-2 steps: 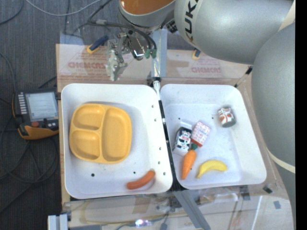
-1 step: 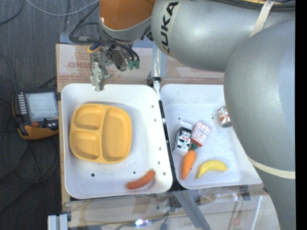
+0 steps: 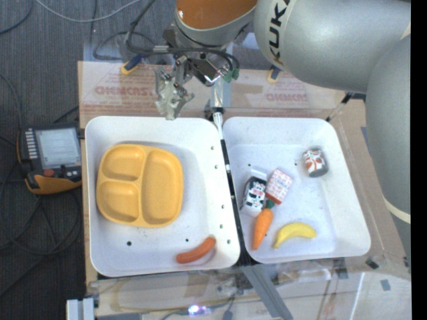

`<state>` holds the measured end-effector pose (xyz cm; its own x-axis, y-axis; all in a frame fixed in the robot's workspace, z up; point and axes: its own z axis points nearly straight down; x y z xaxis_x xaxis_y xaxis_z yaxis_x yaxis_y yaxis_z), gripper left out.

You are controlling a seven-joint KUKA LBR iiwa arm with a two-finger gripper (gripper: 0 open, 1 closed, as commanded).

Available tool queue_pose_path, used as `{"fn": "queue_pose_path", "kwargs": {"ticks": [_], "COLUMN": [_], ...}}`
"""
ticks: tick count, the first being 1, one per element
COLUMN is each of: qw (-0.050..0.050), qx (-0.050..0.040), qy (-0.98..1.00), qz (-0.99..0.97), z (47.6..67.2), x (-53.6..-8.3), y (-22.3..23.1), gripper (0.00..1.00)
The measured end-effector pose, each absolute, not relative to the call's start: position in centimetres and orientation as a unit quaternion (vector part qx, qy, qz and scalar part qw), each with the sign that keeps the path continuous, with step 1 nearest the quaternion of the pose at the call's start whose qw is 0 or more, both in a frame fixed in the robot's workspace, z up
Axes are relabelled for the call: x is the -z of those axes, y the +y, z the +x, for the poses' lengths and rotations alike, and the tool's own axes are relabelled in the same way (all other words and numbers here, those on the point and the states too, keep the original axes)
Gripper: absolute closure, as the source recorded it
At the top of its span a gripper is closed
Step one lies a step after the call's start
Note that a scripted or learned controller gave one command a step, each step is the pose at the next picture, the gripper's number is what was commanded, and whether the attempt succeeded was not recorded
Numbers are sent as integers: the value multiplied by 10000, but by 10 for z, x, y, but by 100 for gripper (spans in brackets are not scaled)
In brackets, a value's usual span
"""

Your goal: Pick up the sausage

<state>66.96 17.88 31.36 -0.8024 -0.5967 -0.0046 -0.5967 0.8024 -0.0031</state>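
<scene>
Camera view | hand [image 3: 172, 99] – grip unreadable | sausage [image 3: 196, 251] – left bin [image 3: 133, 245] front

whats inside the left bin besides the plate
The left bin holds the yellow divided plate and the sausage, lying near the bin's front edge, apart from the plate. Whatever lies under the plate is covered.

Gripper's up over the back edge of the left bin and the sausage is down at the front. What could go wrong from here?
1. The sausage lies close to the left bin's front wall, so a finger may strike the rim instead of closing around it.
2. The yellow divided plate sits between the gripper and the sausage; a low approach could clip it.
3. The sausage is thin, round and lies at a slant; a misaligned grasp may roll it away.
</scene>
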Motion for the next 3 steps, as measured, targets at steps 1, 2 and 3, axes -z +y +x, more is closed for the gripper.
{"fn": "queue_pose_path", "kwargs": {"ticks": [1,2,3], "qw": [19,19,31], "qx": [2,0,-6], "qy": [9355,8735,7593], "qz": [-3533,-4868,-6507], "z": [667,669,669], "x": [-276,-263,-287], "y": [233,221,196], "gripper": [100,100,100]}}
